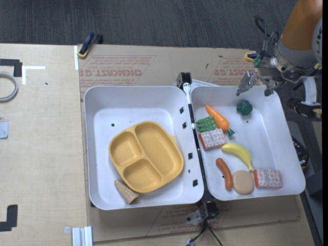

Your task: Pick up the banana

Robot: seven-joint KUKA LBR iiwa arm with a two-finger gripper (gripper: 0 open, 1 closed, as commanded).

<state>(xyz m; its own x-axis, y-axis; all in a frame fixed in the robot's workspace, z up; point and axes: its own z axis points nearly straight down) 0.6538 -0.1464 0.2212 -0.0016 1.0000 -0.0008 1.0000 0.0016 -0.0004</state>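
Look to the right bin (pixel 287 137) and you will find the banana (pixel 238 152) lying on its floor, a little below the middle, curved and pointing down toward the right. Just left and above it sits a small patterned box (pixel 212 138), with a carrot (pixel 218 117) and a bit of green leafy toy (pixel 205 123) above that. Below the banana you have a sausage (pixel 224 173), a round tan bun (pixel 243 182) and another small box (pixel 268 178) (these three lie close together near the bin's front edge). A dark green piece (pixel 244 107) rests near the back.

Your pincer (pixel 254 83) hangs over the back rim of the right bin, well apart from the banana. Its fingers look spread, with nothing between them.

The left bin (pixel 102 106) carries a yellow divided plate (pixel 146 156) and a tan block (pixel 126 191) at the plate's lower left edge.
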